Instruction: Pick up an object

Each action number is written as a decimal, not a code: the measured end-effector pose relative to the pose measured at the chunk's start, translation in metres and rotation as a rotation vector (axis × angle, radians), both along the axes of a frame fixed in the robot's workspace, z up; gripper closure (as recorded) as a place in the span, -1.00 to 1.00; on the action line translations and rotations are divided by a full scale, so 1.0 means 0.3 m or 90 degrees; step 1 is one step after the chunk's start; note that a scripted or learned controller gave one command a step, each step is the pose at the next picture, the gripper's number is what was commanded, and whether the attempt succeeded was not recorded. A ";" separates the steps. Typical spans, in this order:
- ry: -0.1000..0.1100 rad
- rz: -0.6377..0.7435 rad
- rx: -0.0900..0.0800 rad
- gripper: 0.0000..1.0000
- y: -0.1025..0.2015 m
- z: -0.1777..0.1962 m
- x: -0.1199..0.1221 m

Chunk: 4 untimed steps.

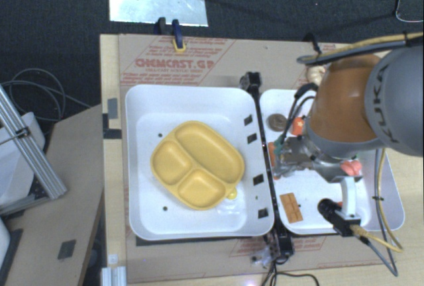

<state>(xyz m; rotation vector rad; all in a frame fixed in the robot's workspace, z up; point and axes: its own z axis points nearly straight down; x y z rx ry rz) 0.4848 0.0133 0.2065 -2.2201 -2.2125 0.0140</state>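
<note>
My arm hangs over the right bin (396, 212), wrist pointed down. The gripper (286, 157) sits low by that bin's left wall, but the wrist body covers it and I cannot tell its state, nor whether anything is in it.

Candidate object: the yellow divided plate (197, 164), lying flat and right side up in the left bin (142, 145), roughly central, turned at a slant. Three compartments, raised ridges between them.

Handling judgement: looks like moulded plastic, so light, stiff, not fragile, probably slick. Too wide to span across. Best hold is likely the outer rim, one side of the gripper inside a compartment and one outside; a divider ridge is second choice. It may pivot or slip when lifted from one edge.

Also in the right bin: a small orange card (290, 207) near the front, a round brownish disc (277, 122) towards the back.
</note>
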 end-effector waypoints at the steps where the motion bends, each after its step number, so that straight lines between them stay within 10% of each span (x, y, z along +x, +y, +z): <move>1: -0.008 0.003 0.001 -1.00 0.007 0.025 0.006; 2: -0.015 0.006 0.002 -1.00 0.022 0.392 0.011; 3: 0.000 0.000 0.000 -1.00 -0.091 -0.056 -0.001; 4: -0.007 0.002 0.001 -1.00 -0.109 -0.075 0.005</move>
